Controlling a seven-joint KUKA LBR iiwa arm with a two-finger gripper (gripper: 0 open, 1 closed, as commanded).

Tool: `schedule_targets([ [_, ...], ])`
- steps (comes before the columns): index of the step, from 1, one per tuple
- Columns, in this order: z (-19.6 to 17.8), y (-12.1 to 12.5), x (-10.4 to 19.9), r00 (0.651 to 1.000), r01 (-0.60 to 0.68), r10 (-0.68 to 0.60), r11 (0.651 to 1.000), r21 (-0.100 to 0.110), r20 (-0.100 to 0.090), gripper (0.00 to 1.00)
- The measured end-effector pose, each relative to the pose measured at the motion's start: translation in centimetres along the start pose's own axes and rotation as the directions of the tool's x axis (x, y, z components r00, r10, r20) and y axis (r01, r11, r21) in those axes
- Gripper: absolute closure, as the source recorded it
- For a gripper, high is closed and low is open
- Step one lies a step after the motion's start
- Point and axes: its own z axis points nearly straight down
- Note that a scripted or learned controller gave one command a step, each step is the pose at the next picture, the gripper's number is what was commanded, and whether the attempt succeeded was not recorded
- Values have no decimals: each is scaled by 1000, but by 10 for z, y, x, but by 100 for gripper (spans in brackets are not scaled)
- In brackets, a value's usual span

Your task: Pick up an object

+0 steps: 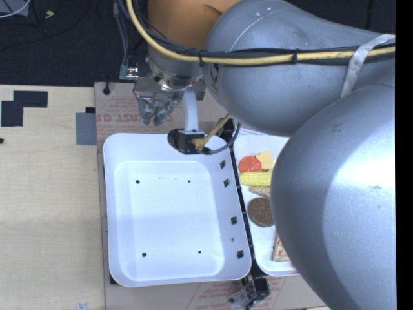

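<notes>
My gripper (155,113) hangs over the brown board just past the far rim of the left white bin (117,205), near that bin's far-left side. Nothing shows beneath or in it. The objects lie in the right bin (261,245), mostly hidden by the arm: a red piece (249,165), a yellow piece (264,158), a corn cob (255,179), a brown round disc (261,212) and a tan wedge (279,250). The gripper is well to the left of them all.
The big grey arm covers most of the right bin and the right of the view. A white post (191,112) and a black cable loop (186,141) hang by the left bin's far rim. Black clips line the divider (233,219) between the bins.
</notes>
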Motion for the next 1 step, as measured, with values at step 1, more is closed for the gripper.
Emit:
schedule_targets([
  [1,-161,-6,-13,1000,3,-3,1000,-7,-2,100],
])
